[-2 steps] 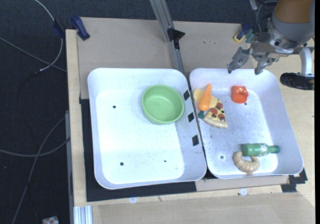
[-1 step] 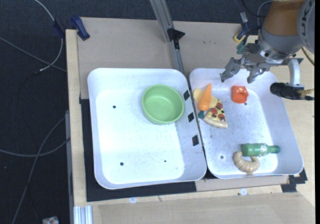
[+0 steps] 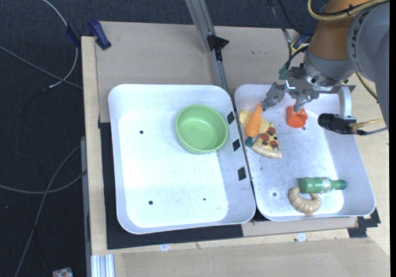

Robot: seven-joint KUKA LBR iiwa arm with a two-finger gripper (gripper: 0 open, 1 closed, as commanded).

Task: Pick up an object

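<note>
I see the gripper (image 3: 286, 98) over the right bin (image 3: 346, 164) near its far edge, fingers spread with nothing between them. The small orange-red piece (image 3: 296, 117) just beside looks light, stiff, maybe slick; I'd pinch across its sides.

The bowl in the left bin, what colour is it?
Light green bowl, clearest in the camera view.

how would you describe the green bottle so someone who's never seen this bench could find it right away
Start at the right-hand white bin, the one under the gripper, and go to its near edge. The green bottle lies on its side there, cap pointing right, touching the curled tan croissant just in front of it. It is that bin's only green item; the green bowl sits in the left bin.
</note>
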